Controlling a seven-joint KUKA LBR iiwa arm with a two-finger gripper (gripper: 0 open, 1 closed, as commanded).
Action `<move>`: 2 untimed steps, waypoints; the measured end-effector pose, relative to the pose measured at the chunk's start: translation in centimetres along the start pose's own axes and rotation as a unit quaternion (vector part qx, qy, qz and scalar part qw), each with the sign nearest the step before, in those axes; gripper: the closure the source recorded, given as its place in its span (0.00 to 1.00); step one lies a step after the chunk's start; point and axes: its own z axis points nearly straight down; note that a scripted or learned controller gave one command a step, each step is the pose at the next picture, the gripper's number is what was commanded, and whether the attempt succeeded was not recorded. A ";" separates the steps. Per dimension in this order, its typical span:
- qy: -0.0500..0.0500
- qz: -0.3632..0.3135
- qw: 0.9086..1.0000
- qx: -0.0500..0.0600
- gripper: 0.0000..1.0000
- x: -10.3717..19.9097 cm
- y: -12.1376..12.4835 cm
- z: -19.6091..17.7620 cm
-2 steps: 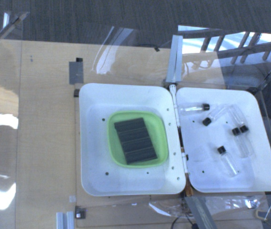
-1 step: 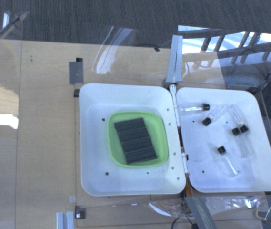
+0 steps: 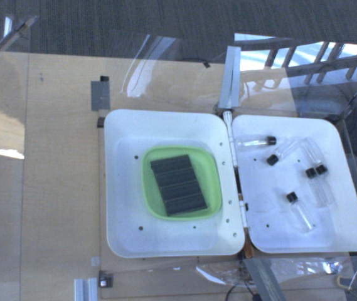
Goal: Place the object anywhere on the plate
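Observation:
A light green square plate rests in the middle of the left bin. A dark grey ribbed rectangular block lies on the plate, turned slightly off square. In the right bin lie several small clear vials with black caps: one near the top left, one in the middle, a pair at the right and one lower down.
A grey metal post stands behind the seam between the bins. A small dark bracket sits on the wooden bench at the back left. Clear panels with glare surround the bench.

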 end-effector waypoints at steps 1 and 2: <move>0.000 0.002 1.000 0.000 0.00 -1.2 -0.2 0.0; 0.000 0.001 1.000 0.000 0.00 -1.2 -0.2 0.1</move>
